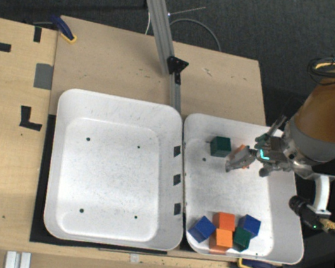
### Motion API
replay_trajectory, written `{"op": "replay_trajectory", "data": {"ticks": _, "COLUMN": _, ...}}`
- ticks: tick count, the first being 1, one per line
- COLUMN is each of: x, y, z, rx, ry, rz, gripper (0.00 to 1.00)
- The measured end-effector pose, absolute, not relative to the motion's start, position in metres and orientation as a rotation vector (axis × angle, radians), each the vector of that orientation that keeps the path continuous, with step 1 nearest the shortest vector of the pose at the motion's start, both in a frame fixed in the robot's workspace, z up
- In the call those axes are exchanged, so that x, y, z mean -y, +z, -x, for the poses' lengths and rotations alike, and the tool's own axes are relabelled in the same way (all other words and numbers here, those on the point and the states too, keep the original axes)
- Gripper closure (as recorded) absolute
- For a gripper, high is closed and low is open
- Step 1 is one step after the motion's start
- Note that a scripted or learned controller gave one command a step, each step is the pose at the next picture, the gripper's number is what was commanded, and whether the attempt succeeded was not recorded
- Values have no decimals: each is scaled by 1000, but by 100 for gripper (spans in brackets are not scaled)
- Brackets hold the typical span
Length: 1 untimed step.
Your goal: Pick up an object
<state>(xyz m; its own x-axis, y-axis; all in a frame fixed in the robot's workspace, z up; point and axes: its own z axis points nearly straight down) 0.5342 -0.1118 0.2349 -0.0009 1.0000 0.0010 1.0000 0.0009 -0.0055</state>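
I saw the gripper (238, 160) closed on a small orange block (239, 152) near the right bin's (282, 211) far edge.

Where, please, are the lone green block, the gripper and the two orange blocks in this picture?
green block (220, 146), camera view, top face.
gripper (238, 161), camera view, between its fingertips.
orange blocks (224, 229), camera view, where the pair meet.

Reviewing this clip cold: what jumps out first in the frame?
The grey-and-orange arm reaching in from the right, its gripper low over the right bin just beside a lone dark green block. Next, the bright cluster of blocks, blue, orange and green, huddled against that bin's near wall. The left bin sits alongside.
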Motion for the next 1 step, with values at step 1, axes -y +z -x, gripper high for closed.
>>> {"op": "replay_trajectory", "data": {"ticks": 1, "x": 112, "y": 237, "z": -535, "rx": 2222, "ry": 2, "rz": 2218, "gripper": 0}}
